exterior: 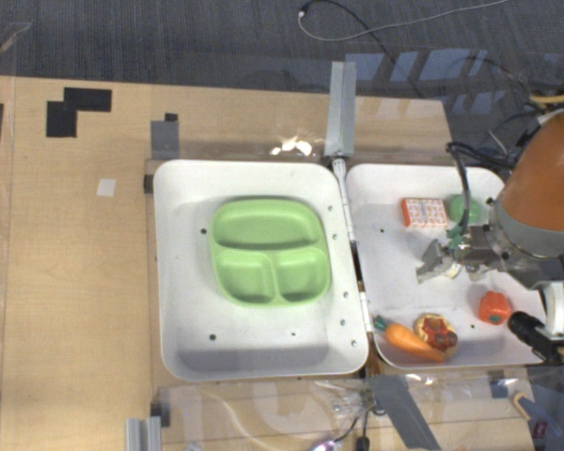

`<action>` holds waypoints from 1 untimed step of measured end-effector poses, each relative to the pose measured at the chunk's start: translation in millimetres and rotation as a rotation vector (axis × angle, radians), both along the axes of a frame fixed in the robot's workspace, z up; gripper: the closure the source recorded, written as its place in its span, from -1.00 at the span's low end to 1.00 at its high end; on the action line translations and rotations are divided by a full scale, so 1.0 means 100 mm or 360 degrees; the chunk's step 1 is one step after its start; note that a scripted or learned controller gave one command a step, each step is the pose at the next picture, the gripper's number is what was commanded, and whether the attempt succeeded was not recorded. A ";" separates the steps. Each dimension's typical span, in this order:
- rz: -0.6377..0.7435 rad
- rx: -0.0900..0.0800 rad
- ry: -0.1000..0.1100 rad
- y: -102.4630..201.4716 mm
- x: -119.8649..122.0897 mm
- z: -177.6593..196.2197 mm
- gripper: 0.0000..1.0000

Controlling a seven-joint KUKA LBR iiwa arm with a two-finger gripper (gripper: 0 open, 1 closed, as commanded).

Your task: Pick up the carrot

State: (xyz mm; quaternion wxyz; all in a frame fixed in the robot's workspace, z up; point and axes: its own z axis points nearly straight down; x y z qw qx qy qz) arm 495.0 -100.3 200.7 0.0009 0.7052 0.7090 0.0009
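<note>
One tapered orange carrot [413, 341] | metallic end effector [436, 263] | fingers spread, gripping nothing

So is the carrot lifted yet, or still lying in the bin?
Still lying down. The carrot rests flat on the right bin's floor at its near edge, beside a red-and-yellow item; the tool is apart from it, above.

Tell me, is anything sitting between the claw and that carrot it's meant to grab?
Nothing visible blocks the way. The claw hangs over bare white floor of the right bin, and the carrot lies nearer the camera, along the bin's near edge. A small red and yellow toy touches the carrot's far side, which could crowd a grab.
</note>
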 end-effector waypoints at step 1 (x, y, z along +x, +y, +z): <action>0.0005 0.0000 -0.0007 0.01 0.02 0.11 1.00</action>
